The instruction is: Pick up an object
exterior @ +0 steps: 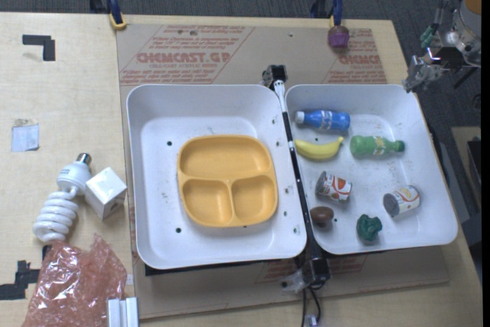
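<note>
Crumpled pink wrap (73, 283) at the near-left desk (61, 111) corner, just beside a spiral bulb (61, 203). Farther back, a yellow divided tray (227, 180) in the left bin (145, 165); blue bottle (322, 119), banana (318, 148), green bottle (376, 145) and two cans in the right bin (440, 188). Gripper (417, 79) hovering outside that bin's far right corner; jaws spread or pressed together, impossible to tell. Probably the nearest pick: green bottle, inward and toward the camera from the gripper, on its side, long axis across the bin, cap toward the right wall.
</note>
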Controlling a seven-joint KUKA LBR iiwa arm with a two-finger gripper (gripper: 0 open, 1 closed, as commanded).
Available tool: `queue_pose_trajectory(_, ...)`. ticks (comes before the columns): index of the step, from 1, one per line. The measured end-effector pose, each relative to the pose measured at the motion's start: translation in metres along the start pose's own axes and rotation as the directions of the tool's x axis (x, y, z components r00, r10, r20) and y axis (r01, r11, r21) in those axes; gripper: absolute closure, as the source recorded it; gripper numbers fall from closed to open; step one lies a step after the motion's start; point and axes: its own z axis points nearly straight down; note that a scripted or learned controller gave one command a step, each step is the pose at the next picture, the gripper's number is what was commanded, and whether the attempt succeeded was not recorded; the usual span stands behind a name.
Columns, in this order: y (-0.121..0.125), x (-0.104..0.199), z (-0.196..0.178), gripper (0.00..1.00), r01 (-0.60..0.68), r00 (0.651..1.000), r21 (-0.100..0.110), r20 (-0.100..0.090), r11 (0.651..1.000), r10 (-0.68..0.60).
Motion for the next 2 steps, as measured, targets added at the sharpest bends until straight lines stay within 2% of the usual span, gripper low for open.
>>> queue_pose_trajectory(1,0.007,-0.019,0.132,0.0,0.0,1.0,-0.001,0.001,1.0,0.0)
queue_pose_trajectory(2,-0.082,0.054,0.171,0.0,-0.003,1.0,0.001,-0.001,1.0,0.003)
